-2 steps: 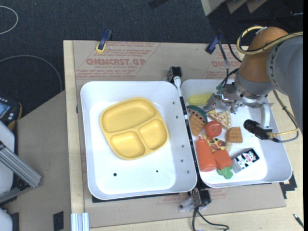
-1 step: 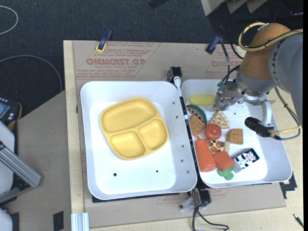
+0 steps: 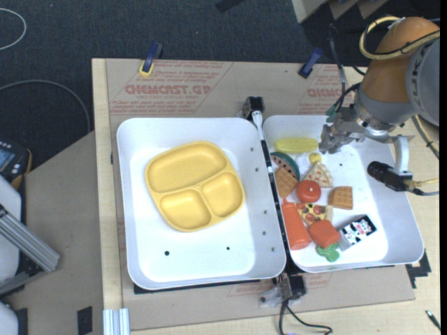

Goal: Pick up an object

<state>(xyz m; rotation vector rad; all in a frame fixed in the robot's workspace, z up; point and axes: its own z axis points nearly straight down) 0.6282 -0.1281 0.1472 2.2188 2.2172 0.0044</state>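
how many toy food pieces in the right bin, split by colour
Right bin, as far as the pile can be told apart:
yellow: 1
red or orange-red: 3
tan or brown: 3
black and white: 1
total: 8
Overlapping pieces may hide more.

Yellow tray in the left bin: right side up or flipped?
Right side up. The yellow tray lies flat in the left bin, its three compartments facing up, nothing in them.
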